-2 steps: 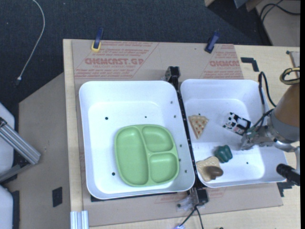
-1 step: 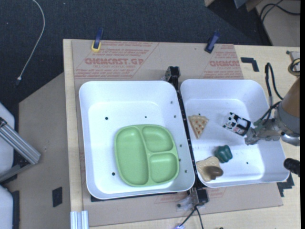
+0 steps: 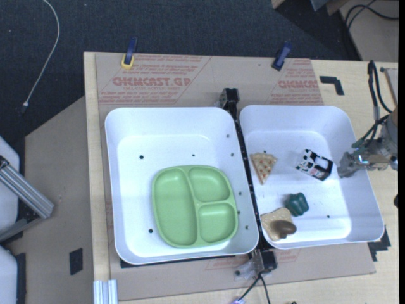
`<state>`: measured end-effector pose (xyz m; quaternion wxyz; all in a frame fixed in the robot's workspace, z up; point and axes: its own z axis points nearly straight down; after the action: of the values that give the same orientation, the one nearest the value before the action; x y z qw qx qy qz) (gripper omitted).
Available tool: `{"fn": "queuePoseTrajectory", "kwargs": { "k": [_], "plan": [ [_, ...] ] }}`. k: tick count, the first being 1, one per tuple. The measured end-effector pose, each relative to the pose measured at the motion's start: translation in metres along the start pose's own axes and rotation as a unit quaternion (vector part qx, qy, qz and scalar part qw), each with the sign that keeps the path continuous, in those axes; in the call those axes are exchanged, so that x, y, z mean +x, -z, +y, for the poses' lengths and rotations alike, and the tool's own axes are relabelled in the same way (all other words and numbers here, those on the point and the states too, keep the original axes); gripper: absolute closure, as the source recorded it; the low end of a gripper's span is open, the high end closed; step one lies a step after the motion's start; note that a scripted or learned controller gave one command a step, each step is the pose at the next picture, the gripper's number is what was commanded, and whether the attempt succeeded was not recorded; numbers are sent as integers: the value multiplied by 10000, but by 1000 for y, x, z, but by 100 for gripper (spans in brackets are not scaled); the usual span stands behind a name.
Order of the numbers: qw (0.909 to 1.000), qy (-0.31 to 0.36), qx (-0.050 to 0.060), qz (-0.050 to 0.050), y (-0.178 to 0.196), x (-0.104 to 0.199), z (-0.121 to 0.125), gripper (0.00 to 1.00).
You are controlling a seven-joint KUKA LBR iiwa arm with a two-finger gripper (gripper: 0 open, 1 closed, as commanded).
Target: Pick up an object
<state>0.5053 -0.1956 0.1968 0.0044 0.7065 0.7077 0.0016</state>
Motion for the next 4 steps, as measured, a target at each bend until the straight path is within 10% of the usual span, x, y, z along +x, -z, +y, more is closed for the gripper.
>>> {"fn": "queuePoseTrajectory", "kwargs": {
  "k": [1,4],
  "plan": [
    [10000,0,8,2,34,0,2,100],
    [10000,1,30,22,34,148,26,100]
  ]
}}
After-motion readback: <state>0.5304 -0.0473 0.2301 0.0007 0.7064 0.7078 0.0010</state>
